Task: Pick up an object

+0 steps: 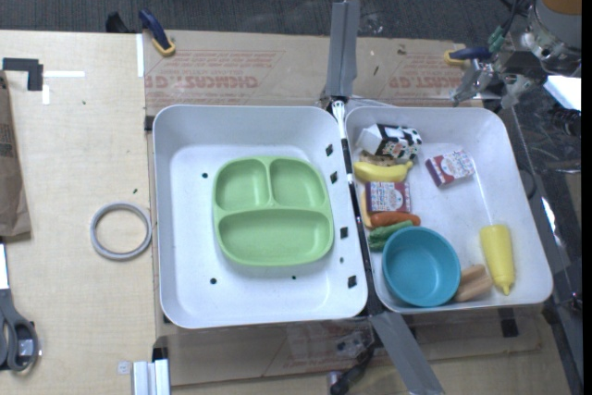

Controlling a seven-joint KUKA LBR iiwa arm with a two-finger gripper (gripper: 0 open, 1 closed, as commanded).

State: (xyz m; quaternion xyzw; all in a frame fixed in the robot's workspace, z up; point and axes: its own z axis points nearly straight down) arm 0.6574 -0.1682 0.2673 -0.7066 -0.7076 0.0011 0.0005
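The right bin holds several small items. A yellow banana lies beside a black-and-white toy, with a red-and-white packet to their right. Below them are a red printed box, a red-orange vegetable and a green piece. A blue bowl sits at the front, with a tan roll and a yellow bottle-shaped toy beside it. My gripper hovers over the bin's far right corner, above and apart from all the items.
The left bin carries a green divided plate. A grey metal post rises between the bins at the back. Blue-and-yellow clamps grip the cardboard. A tape ring and scissors lie on the bench at left.
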